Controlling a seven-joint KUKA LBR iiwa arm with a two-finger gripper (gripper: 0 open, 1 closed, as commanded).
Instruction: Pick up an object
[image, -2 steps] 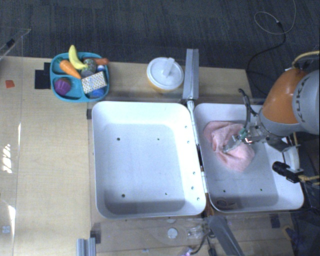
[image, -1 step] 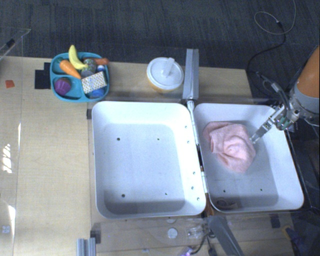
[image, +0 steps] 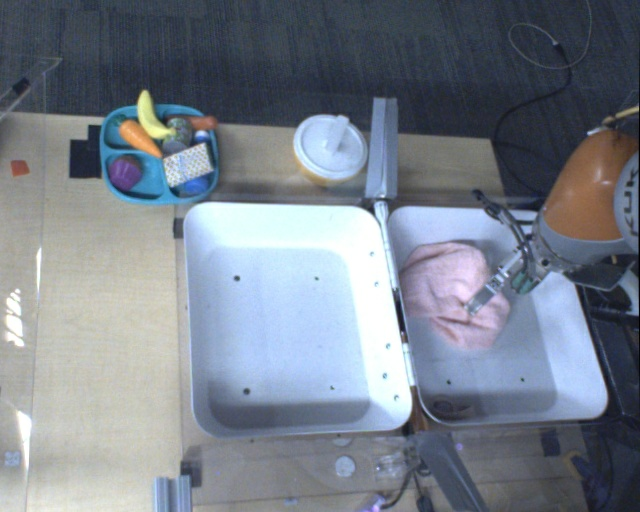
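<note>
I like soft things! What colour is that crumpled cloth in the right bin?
Pink. The cloth shows best in the camera view.

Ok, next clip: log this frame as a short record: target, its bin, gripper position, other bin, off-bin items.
target: pink cloth, crumpled
bin: right bin, upper left part
gripper: gripper down on the cloth's right side
left bin: left bin, nothing visible inside
off-bin: blue toy-food tray, white lidded cup above the left bin

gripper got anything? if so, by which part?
Cannot tell. The gripper is down on the pink cloth at its right side in the right bin, but a grasp isn't visible.
</note>
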